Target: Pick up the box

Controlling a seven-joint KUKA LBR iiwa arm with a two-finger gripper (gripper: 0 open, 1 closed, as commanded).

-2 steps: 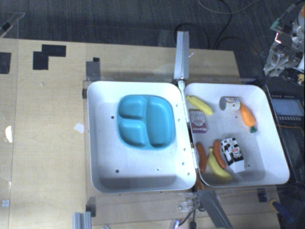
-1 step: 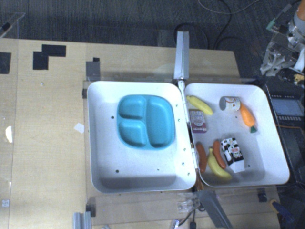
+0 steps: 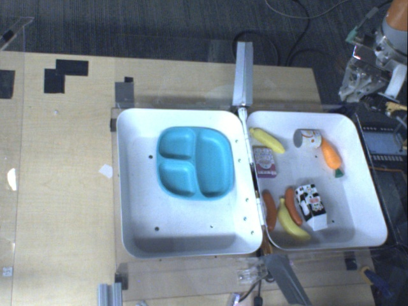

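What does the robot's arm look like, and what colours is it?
In the top right corner you can see the end of the arm: it is grey with an orange band near the wrist. Below that hangs the gripper, a pale, silvery-grey metal part with thin pieces pointing down. It looks blurry, so small details and markings are hard to make out.

Left bin (image 3: 134, 190) has a blue divided plate (image 3: 194, 162) sitting in it. Right bin (image 3: 360, 171) is more crowded: two bananas (image 3: 268, 140) (image 3: 292, 223), a carrot (image 3: 331, 155), a small can (image 3: 307, 138) on its side, plus two hot dogs (image 3: 270, 209) (image 3: 292, 201) right by the lower banana.
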